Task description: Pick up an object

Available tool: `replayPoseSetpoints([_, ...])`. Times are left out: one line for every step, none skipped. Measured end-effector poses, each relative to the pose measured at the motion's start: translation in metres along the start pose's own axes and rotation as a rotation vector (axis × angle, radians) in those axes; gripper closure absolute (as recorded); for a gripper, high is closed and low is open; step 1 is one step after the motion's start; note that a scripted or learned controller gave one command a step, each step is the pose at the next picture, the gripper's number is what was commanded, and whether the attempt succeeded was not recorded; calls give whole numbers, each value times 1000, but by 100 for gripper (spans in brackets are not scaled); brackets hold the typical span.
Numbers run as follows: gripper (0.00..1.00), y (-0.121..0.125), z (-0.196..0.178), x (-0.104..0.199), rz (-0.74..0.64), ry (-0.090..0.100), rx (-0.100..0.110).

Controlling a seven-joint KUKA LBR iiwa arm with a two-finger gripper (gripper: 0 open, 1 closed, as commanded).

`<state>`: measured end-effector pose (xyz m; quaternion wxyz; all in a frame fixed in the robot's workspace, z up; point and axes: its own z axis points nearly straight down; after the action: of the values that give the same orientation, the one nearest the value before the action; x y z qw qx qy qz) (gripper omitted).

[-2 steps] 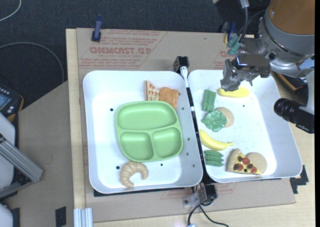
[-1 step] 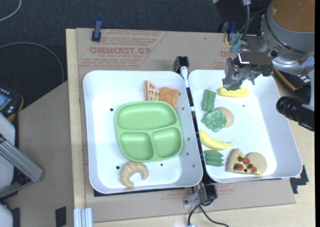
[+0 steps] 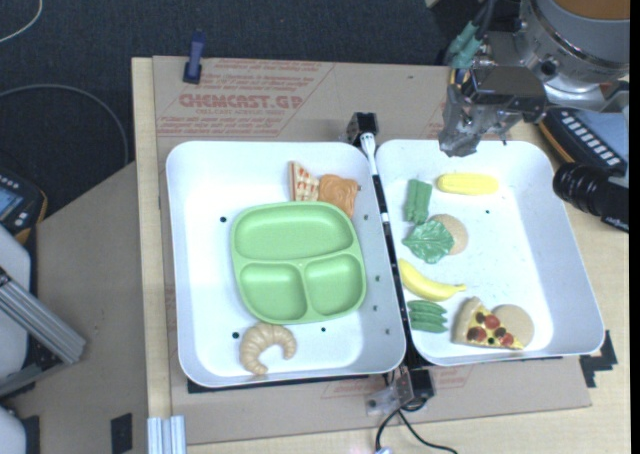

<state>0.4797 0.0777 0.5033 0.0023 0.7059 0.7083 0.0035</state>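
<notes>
Nearest, low in the frame, one golden croissant (image 3: pixel 267 346) lies in the left bin (image 3: pixel 190 242) below a green three-compartment plastic tray (image 3: pixel 298 261). Above the tray sit one waffle wedge (image 3: pixel 303 182) and one toast piece (image 3: pixel 339 192). At lower right, the right bin (image 3: pixel 560 242) holds one pizza slice (image 3: pixel 486 327), one round cookie (image 3: pixel 516 320), green bean pods (image 3: pixel 428 315), one banana (image 3: pixel 430 284), a leafy green (image 3: pixel 431 240) over a biscuit (image 3: pixel 452 233), one green stick (image 3: pixel 417 200) and one yellow oblong piece (image 3: pixel 467 184). At the upper right, the pincer (image 3: pixel 462 144) hangs over that bin's far rim with nothing seen in it; whether it is parted I cannot tell.
</notes>
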Motion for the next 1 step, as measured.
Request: replayPoseSetpoints([100,-1,37,24,0,-2,14])
